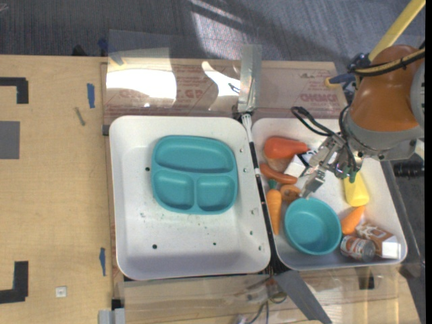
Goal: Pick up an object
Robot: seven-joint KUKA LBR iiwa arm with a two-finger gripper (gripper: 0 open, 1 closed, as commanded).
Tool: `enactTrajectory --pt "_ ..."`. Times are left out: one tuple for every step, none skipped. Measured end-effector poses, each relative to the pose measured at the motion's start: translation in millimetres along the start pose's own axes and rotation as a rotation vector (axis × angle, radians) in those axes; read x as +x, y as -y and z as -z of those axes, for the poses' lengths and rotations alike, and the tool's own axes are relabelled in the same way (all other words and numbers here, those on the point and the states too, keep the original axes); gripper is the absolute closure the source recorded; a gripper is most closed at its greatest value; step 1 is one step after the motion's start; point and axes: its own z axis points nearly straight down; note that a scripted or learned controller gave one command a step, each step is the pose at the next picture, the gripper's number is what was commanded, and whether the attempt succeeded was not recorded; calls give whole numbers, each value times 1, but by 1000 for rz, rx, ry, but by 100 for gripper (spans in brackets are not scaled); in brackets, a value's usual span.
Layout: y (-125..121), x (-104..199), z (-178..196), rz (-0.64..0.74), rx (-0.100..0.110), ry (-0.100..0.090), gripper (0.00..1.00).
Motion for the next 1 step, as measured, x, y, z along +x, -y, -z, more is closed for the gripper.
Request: enactTrajectory --pt "77 9 -79 -352 -8 12 0"
